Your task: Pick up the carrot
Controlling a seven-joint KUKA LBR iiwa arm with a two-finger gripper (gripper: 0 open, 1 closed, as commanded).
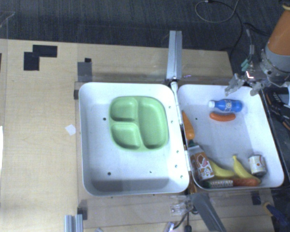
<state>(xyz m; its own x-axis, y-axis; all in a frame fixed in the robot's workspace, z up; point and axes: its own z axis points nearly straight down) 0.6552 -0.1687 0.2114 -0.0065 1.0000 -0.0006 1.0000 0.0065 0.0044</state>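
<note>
Nearest to us, along the front wall of the right bin [275, 175], we see a small carton [201, 166], two bananas [232, 168], a reddish item [245, 181] lying beneath them and a small can [257, 165] at the front right corner. The left bin [130, 185] holds a green divided tray [138, 122] sitting near its middle.

Further back, the carrot [187, 126] lies along the left wall of the right bin, just beside the divider between the two bins, its length running front to back. Beyond it, towards the back of the same bin, a blue bottle [225, 105] rests touching a red sausage-shaped item [223, 116].

The end effector [243, 83] hangs over the back right corner of the right bin, its two fingers spread apart with nothing between them. The carrot sits well apart from it, to the left and nearer the front, with the bottle lying between the two. The orange band of the arm [285, 30] shows above the wrist at the far right, over the tabletop [34, 129].
</note>
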